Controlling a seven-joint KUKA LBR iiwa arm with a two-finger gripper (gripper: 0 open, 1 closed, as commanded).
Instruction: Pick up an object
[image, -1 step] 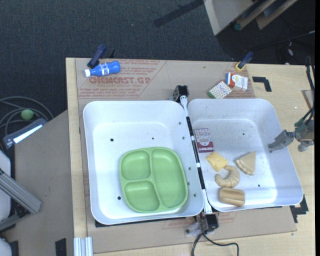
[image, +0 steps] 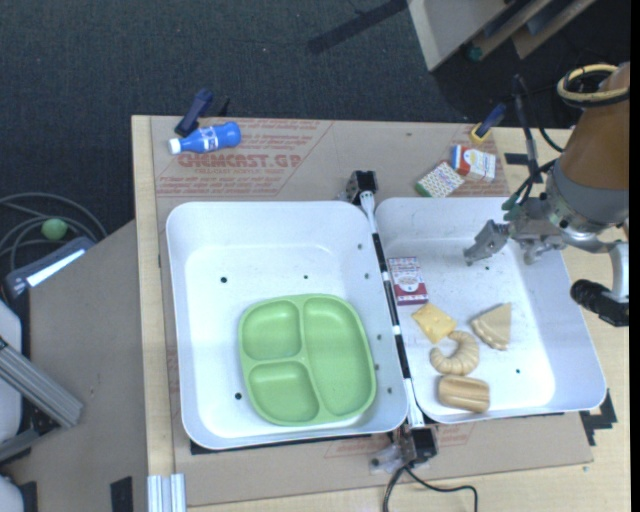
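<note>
The right bin (image: 560, 330) holds several toy foods. A small red and white carton (image: 406, 280) lies by its left wall. Nearer the front are a yellow cheese wedge (image: 433, 321), a tan bread wedge (image: 493, 326), a croissant (image: 456, 352) and a bun (image: 461, 392). My gripper (image: 510, 243) hangs over the back of this bin, up and to the right of the carton. It is open, with nothing between its fingers (image: 486, 243).
A green divided plate (image: 305, 358) lies in the left bin (image: 200, 260). Behind the bins on the bench are a blue and white bottle (image: 205, 138) and small cartons (image: 456, 172). Black clamps (image: 362, 186) sit where the two bins meet.
</note>
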